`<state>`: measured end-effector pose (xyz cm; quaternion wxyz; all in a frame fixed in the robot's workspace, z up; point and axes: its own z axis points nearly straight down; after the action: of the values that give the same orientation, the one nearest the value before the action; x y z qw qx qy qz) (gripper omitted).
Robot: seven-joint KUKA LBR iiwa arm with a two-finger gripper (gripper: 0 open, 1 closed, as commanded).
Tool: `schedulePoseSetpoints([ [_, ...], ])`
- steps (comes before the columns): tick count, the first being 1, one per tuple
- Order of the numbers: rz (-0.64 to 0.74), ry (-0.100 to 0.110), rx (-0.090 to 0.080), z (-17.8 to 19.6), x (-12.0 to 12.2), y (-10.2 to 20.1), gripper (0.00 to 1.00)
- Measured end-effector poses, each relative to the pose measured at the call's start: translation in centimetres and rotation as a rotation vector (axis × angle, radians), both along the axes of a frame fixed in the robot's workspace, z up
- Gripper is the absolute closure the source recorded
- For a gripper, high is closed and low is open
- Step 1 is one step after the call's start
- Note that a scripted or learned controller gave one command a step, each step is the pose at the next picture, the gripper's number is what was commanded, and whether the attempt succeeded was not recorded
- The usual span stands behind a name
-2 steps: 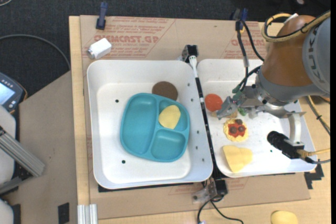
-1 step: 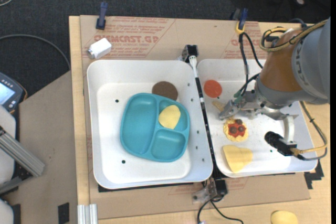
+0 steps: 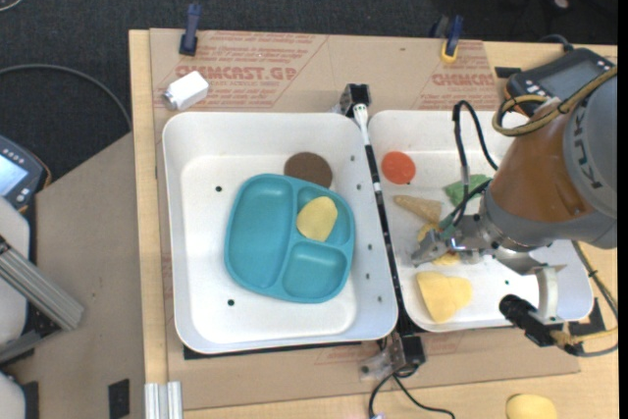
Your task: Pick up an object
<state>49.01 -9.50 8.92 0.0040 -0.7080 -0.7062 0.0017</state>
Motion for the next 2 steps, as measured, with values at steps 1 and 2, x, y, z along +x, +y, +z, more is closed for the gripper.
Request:
schedulePoseSetpoints([
  [1, 0.004, -0.013, -0.005, -0.5, 5.6, -1.3, 0.0],
  [2, 0.006, -0.012, -0.001, 10.1, -0.2, 3.3, 0.0],
])
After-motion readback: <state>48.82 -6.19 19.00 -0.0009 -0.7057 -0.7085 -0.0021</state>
